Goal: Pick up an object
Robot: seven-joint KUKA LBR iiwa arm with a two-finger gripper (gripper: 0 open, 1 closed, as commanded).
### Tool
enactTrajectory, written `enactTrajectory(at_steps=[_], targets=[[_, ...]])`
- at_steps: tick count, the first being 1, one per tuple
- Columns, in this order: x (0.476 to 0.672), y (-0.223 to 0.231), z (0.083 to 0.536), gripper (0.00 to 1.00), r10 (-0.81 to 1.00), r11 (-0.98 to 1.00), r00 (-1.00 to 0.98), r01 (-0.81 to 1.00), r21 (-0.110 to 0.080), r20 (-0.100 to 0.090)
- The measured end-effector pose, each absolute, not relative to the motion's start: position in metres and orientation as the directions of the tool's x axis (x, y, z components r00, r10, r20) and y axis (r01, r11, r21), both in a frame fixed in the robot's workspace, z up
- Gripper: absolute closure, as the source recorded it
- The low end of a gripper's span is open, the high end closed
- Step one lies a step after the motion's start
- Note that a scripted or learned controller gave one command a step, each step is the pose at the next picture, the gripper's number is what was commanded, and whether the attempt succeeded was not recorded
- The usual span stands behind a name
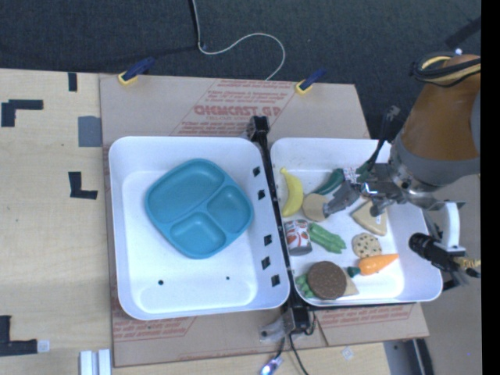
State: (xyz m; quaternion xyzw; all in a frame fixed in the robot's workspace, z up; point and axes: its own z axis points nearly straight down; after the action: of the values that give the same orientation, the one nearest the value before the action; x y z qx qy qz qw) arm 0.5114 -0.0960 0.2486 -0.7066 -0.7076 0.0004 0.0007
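The pincer (353, 196) hangs low over the right bin (414, 287) beside the banana (291, 192) and green pod (326, 237), fingers parted, gripping nothing visible.

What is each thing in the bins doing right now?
Blue plate: flat in the left bin, nothing on it.
Banana: lying in the right bin.
Carrot: lying on its side.
Can: tipped over.
Burger: lying flat.
Gripper: low over the toys.
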Motion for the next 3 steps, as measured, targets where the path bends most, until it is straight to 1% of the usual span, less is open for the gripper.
enactTrajectory(at_steps=[1, 2, 3], targets=[[0.512, -0.095, 0.258, 1.0, 1.0, 0.003, -0.003, 1.0, -0.002, 0.001], [0.489, -0.024, 0.214, 1.0, 1.0, 0.006, -0.006, 1.0, -0.007, 0.002], [0.621, -0.004, 0.183, 1.0, 1.0, 0.006, -0.006, 1.0, 0.007, 0.0]])
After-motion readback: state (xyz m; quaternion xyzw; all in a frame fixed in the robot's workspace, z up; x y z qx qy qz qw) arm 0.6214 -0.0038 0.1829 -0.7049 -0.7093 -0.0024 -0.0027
